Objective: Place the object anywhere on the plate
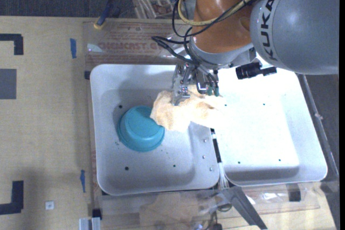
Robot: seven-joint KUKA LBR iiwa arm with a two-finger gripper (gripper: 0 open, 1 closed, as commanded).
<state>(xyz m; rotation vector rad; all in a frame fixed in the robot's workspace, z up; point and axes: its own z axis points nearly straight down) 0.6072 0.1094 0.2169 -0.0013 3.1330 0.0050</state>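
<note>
Soft crumpled cream cloth (pixel 180 110) beside a smooth blue plastic bowl (pixel 140 128) (matt), in a glossy white bin (pixel 108 169).

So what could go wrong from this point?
The gripper sits over the top edge of the limp cream cloth, so a lift may drag it or let it slip.

The cloth drapes over the ridge between the left bin and the right bin and could snag.

The blue dish touches the cloth, so pulling might shift it.
</note>
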